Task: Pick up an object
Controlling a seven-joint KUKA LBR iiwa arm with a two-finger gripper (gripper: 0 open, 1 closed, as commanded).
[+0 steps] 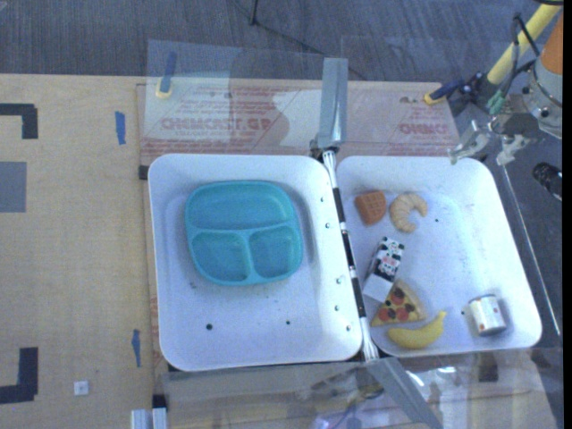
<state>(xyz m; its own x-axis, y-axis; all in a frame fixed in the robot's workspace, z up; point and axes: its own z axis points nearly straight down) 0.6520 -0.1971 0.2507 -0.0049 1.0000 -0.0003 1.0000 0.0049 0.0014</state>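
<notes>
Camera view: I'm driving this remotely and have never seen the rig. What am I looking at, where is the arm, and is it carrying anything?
This is a single fixed camera above the bench, looking down at a slant. Two shallow white bins sit side by side. The left bin holds a teal divided plate. The right bin holds the small items to pick from: an orange-brown piece of toy food, a croissant, a small black-and-white carton, a pizza slice, a banana and a silver can.

The robot arm comes in from the right. Its gripper is at the top right, over the far corner of the right bin, away from all the items. Nothing is between its fingers, so no object has been picked up yet.
</notes>
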